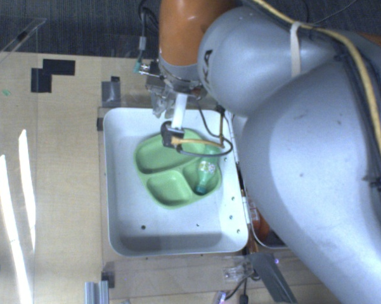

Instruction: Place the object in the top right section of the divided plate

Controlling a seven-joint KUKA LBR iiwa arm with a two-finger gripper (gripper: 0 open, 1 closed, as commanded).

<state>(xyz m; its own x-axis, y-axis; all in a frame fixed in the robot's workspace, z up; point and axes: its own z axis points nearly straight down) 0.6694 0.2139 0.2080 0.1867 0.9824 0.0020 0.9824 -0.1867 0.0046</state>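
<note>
Here, the gripper (160,106) hangs over the far edge of the white bin (123,189); whether it is wide or narrow cannot be told from this angle. The green divided plate (153,157) lies just nearer the viewer than the gripper. The translucent object (206,173) rests in the plate's right-hand compartment, nearer and to the right of the gripper, apart from it. Bare bin floor lies left of and nearer than the plate; the plate's right rim sits close to the bin's right wall.
</note>
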